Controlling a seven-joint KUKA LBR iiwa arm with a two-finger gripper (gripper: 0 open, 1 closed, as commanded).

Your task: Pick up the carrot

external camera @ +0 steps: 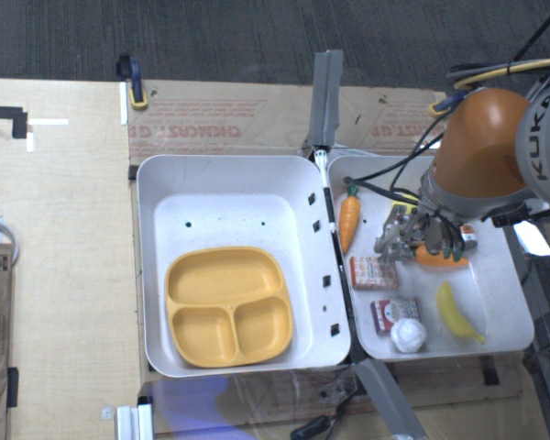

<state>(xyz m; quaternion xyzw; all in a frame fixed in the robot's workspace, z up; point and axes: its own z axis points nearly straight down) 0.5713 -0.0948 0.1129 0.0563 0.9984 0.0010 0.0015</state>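
Note:
The carrot (348, 222) is orange with a green top. It lies lengthwise against the left wall of the right bin (506, 335), green end toward the back. My gripper (396, 237) hangs low over the middle of that bin, a short way to the right of the carrot and apart from it. The arm's orange band (481, 143) rises above it from the right. An orange object (440, 257) lies partly hidden under the wrist.
In the right bin lie a yellow banana (460, 314), a red-and-white packet (373, 271), a small red carton (384, 314) and a white ball (408, 335). The left bin (220, 186) holds a yellow divided plate (227, 305).

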